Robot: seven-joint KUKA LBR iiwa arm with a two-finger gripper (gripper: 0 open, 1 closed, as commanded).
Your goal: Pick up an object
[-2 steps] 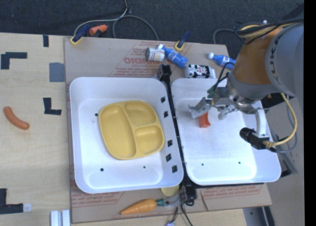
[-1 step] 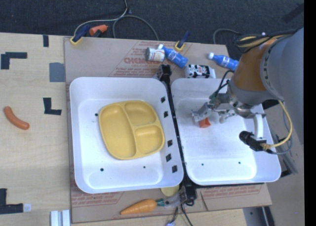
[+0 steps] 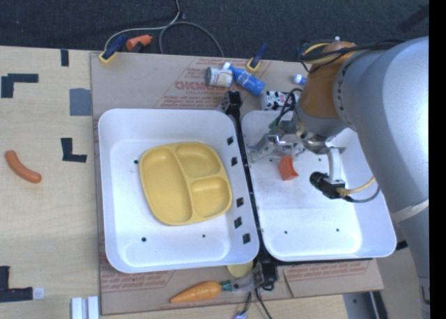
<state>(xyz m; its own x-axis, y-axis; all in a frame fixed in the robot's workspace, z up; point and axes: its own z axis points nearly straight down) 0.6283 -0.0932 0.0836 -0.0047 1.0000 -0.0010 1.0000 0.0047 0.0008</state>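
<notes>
From my remote seat, I judged the task barely begun; nothing had been lifted, and the whole grasp was left to do; the small orange-red block (image 3: 287,168) lay on the floor of the right bin (image 3: 313,230), toward the bin's ten o'clock corner, and it looked like the nearest candidate; the pincer (image 3: 275,140) hung low over that same corner, just at twelve o'clock of the block, close to it, though I could not tell whether metal touched it; whether the pincer was spread or pressed together I could not tell either, since the wrist and cabling blurred the tips, and I saw nothing between them; the arm (image 3: 376,102) came in from three o'clock and covered the bin's far edge; the left bin (image 3: 115,171) held a yellow divided plate (image 3: 187,182) at its centre, well apart from the pincer; out on the worktop (image 3: 42,227), a toy sausage (image 3: 22,166) sat at nine o'clock of the bins and a toy carrot (image 3: 198,291) at six o'clock, both out of play as I saw it.
</notes>
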